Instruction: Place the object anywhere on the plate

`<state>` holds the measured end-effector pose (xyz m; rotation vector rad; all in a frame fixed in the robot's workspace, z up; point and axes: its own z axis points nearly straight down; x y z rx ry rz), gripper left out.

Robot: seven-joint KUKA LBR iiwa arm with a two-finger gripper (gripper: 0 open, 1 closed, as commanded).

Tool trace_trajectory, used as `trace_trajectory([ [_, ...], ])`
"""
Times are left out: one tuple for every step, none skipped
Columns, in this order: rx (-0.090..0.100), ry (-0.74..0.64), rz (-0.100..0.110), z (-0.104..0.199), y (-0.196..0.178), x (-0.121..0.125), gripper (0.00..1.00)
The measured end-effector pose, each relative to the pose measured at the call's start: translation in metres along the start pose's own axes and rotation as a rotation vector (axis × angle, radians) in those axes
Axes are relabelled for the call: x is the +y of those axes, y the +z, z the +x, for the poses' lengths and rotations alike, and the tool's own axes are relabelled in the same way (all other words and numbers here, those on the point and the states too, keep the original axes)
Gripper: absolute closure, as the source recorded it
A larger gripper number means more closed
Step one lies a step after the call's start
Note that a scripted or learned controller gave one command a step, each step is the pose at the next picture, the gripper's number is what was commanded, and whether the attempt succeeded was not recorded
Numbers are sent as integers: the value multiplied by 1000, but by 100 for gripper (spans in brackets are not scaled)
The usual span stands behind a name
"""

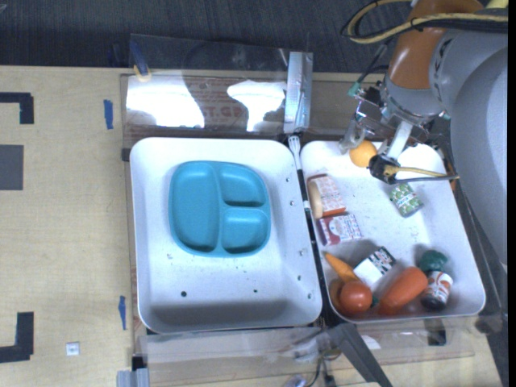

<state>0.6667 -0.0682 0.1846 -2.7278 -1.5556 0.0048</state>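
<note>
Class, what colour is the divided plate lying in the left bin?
The plate is light blue, seen in the camera view.

At upper right, the arm (476,71) runs off the frame's top and right edges. You cannot tell how the gripper (372,153) stands around the orange ball (362,154). The packets' (326,196) print is too small to read.

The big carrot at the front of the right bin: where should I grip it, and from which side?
Grip the big carrot across its thick middle, from above. It lies slanted, its lower end against the tomato and a small bottle beside it, so side approaches look crowded.
</note>
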Motion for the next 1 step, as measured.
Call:
trace_trajectory([
  [0,1,0,0,0,0,0],
])
